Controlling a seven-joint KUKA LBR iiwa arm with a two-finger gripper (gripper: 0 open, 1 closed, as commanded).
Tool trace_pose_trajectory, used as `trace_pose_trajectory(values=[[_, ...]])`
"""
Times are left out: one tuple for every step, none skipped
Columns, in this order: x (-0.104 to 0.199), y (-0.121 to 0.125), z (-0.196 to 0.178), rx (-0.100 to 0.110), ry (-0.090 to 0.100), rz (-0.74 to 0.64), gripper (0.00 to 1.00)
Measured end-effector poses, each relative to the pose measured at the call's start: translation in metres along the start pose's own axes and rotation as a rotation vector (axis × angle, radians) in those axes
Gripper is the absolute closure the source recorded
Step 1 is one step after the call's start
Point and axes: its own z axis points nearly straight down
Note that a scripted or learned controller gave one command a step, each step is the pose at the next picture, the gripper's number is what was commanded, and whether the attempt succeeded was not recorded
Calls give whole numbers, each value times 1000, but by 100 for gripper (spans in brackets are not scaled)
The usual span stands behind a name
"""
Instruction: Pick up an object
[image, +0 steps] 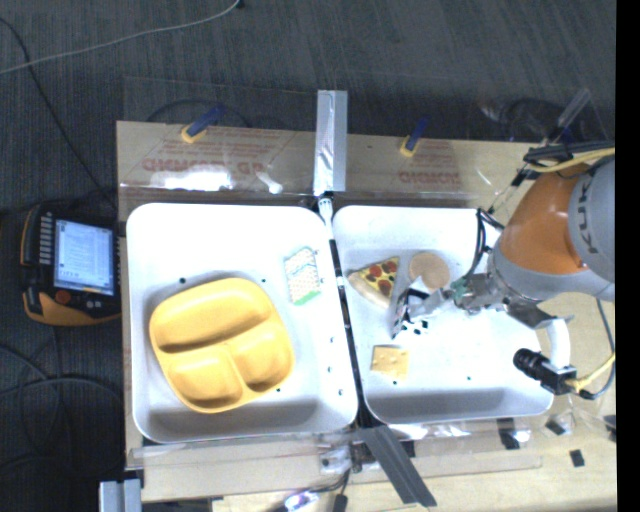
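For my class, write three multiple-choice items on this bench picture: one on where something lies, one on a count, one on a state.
1. Where does the yellow divided tray lie?
A. left bin
B. right bin
C. on the bench outside the bins

2. How many clips hold the sheet at the bench's far edge?
A. one
B. two
C. four

3. How does the gripper stand?
A. parked outside the bins
B. down inside the right bin
C. over the left bin

Answers: 1 A, it fills the left bin's floor; 2 B, one clip on each side; 3 B, beside the pizza slice.
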Motion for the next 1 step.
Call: trace_pose_trajectory(values=[[50, 68, 8, -12, -5, -79, 0]])
